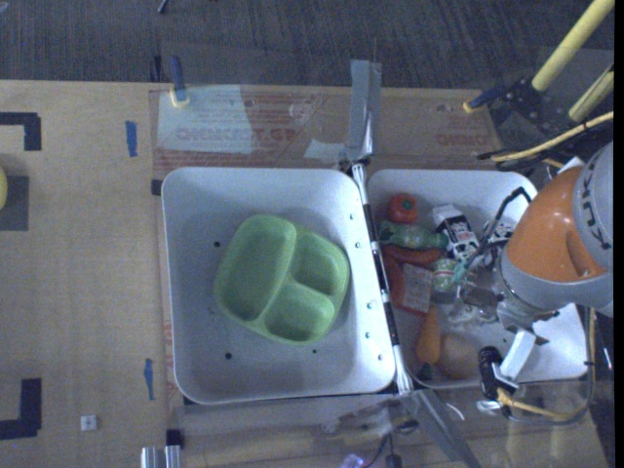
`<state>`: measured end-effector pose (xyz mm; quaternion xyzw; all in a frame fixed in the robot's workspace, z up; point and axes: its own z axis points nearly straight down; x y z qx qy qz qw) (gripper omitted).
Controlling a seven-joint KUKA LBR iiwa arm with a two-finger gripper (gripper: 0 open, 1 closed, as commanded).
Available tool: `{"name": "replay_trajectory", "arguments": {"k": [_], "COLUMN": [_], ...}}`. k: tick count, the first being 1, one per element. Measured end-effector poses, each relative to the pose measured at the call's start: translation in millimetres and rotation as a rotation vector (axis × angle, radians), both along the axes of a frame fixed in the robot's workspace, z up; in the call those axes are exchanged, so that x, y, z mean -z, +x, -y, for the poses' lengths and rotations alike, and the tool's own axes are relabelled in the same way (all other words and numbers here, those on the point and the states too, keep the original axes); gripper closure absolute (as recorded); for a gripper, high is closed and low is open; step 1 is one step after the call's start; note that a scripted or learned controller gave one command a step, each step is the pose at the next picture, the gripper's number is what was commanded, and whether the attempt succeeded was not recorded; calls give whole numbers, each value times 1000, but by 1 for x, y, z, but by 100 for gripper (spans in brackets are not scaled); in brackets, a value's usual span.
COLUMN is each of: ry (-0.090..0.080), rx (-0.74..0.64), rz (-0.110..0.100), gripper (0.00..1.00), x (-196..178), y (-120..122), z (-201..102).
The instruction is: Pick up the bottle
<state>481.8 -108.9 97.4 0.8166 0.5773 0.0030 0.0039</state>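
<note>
The right bin holds a heap of small things. A small clear bottle with a green label lies near the heap's middle. My gripper hangs low over the bin, just right of the bottle and close to it, under the grey wrist and orange band. Glare and clutter blur the spot where it meets the bottle, so I cannot tell whether they touch.
Around the bottle lie a red tomato, a green packet, a red wrapper, an orange carrot and a white and black carton. A green divided plate lies in the left bin.
</note>
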Motion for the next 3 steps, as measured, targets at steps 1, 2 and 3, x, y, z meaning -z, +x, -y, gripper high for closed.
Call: {"name": "replay_trajectory", "arguments": {"k": [1,2,3], "ry": [3,2,6], "rx": [105,109,634], "rz": [-11,-10,-15], "gripper": [100,100,100], "x": [-186,-207,-136], "y": [5,-2,-3], "z": [-19,8,17]}}
